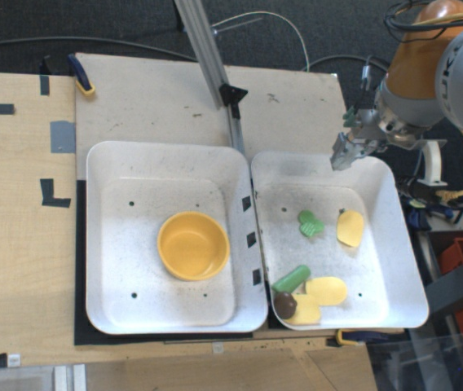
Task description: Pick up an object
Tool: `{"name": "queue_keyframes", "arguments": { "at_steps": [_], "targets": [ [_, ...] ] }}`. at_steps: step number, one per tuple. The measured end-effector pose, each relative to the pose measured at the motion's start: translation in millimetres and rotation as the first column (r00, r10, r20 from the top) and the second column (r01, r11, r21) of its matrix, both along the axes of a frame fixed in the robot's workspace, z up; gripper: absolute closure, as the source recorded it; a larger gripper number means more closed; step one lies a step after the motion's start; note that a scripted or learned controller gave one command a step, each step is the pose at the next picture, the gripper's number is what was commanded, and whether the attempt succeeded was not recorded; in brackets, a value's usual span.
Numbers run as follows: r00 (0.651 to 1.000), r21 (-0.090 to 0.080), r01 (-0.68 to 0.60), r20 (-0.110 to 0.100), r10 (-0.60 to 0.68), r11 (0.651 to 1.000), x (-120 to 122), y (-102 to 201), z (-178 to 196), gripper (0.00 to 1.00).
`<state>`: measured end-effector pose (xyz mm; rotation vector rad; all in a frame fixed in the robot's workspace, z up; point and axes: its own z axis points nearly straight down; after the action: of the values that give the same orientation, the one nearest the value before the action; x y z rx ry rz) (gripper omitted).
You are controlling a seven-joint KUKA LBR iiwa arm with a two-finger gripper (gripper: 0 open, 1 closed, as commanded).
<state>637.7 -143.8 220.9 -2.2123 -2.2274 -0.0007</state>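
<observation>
Right bin (394,218) holds yellow piece (350,228); gripper (341,158) above it.

The yellow bowl (193,245) looks like smooth matt plastic, the two bins (109,177) like speckled white plastic, the bench (11,153) like pale wood.

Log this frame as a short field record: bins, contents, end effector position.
left bin: holds one yellow bowl, upright, near the middle
right bin: holds several small items
right bin items: small green piece; yellow piece beside it; green stick, brown piece and pale yellow pieces clustered at the near edge
end effector: above the right bin's far rim, apart from all the items
held item: none seen
</observation>
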Motion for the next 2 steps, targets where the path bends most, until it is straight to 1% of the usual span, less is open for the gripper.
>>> {"name": "queue_keyframes", "arguments": {
  "at_steps": [1,2],
  "targets": [
    [1.0,0.001,-0.001,0.001,0.001,1.0,7,61,9,1.0],
    [1.0,0.0,0.0,0.0,0.0,1.0,19,119,0,1.0]
  ]
}}
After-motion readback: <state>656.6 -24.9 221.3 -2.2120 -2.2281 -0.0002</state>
